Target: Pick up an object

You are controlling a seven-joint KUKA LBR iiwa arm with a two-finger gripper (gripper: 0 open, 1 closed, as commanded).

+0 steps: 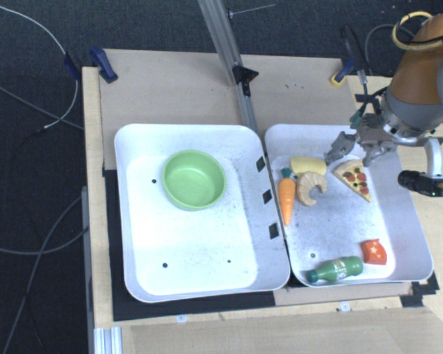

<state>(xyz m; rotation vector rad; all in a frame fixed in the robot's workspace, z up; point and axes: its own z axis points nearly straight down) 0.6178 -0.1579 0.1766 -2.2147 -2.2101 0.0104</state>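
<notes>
Scanning from the left of the carrot [286, 200], the chosen landmark: the left bin [136, 271] is lying well to the left of the carrot and is holding a green bowl [195, 179] in its upper half; the bowl is sitting upright and apart from every other item, so it is playing no part in the present reach; the right bin [406, 227] is carrying the loose items, and the carrot is lying lengthwise along this bin's left wall, tip pointing down; a yellow block [308, 166] is resting just up and right of the carrot; a pale curled piece [311, 188] is sitting just right of the carrot, touching the block; a pizza slice [354, 179] is lying further right of the carrot, tilted; a green bottle [336, 270] is lying on its side well below and right of the carrot, near the bin's lower rim; a red piece [374, 251] is resting just beside the bottle; the items are scattered singly, probably so that each is offering a separate grasp.

The arm is reaching in from the right, wrist angled down toward the bin; the gripper [352, 148] is hovering up and right of the carrot, between block and slice; its fingers are spread apart with nothing between them; no candidate is being held yet, and block and slice are judged nearest.
</notes>
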